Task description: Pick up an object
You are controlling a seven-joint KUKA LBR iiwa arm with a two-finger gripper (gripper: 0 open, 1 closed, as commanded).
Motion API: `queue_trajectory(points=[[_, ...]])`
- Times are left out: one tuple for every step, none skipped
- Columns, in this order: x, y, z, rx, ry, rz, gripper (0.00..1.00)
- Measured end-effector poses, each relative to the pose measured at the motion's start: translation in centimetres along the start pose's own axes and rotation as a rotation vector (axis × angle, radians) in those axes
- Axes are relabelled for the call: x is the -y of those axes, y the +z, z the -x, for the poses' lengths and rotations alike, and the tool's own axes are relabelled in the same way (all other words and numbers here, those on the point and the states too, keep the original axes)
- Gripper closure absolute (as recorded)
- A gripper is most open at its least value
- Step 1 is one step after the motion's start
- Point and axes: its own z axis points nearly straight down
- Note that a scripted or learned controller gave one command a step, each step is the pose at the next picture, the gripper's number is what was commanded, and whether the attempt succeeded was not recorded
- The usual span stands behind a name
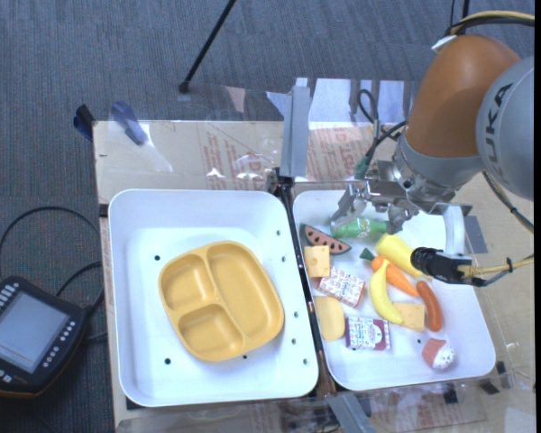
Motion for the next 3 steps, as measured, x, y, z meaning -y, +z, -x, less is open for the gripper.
queue_trajectory(points=[[4.6,9.8,7.9,0.001,0.061,-0.016,0.00],[4.4,9.4,7.7,-0.001,0.057,-0.008,0.00],[1.6,17.2,10.7,-0.003,0.055,0.003,0.00]])
